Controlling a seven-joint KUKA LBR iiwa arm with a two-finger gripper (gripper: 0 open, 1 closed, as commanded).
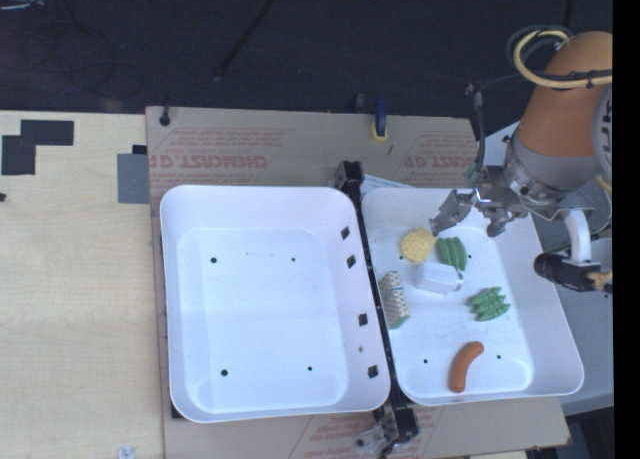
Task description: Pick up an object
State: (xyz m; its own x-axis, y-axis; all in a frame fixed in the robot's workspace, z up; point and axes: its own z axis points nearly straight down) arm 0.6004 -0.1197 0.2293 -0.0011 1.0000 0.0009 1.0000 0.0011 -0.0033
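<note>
Pincer point(474, 210) hangs over the far side of the right bin point(545, 342), its two fingers spread wide with nothing between them. From where I stand it looks poised above the toys, not yet down among them.

Just below and a little to its left lies the yellow corn point(417, 244), and right beside that, nearly under the tips, the green pod point(453, 252). Touching both is a small white block point(438, 277). Further toward the near side sit a green leafy piece point(489, 303), a striped piece point(393, 297) against the divider, and an orange sausage point(464, 366) well apart from everything. The left bin point(190, 387) lies well off to the left of the pincer.

Any of these would do, I reckon. The corn, pod and block are crowded, so a straight drop there risks catching two at once or nudging one aside. Better to centre over one piece, turn the fingers across its narrow side, go down fully, then close. The sausage, lying alone, looks the cleanest pick, though it means a longer reach.
</note>
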